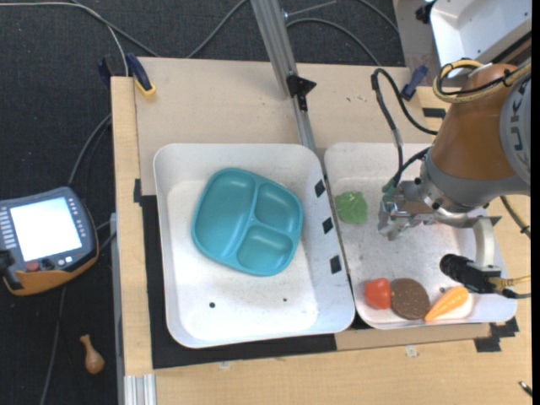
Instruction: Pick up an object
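A small green object lay in the right bin, close to its left wall and about midway along it. Along the same bin's near edge sat three things in a row: a red tomato-like piece toward the near-left corner, a brown round disc touching it, then an orange carrot-shaped piece, tilted.

- The bench is light brown wood.
- Two white bins sit on it, side by side: the left bin and the right bin, touching along the middle.
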You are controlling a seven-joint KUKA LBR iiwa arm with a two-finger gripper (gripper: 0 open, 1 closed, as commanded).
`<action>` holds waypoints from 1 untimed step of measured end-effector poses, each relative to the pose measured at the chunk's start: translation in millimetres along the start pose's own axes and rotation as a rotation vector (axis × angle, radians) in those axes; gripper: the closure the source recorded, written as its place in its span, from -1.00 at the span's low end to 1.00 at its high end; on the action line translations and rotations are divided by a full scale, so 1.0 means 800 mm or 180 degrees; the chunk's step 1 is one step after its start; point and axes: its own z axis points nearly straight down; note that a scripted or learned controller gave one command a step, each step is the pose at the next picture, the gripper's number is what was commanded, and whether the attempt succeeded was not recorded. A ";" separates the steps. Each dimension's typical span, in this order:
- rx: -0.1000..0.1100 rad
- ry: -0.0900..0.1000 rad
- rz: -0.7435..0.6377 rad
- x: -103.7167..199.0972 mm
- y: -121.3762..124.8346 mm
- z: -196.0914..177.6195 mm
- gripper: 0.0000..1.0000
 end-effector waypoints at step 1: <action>-0.0013 -0.0002 -0.0005 0.068 0.000 -0.019 1.00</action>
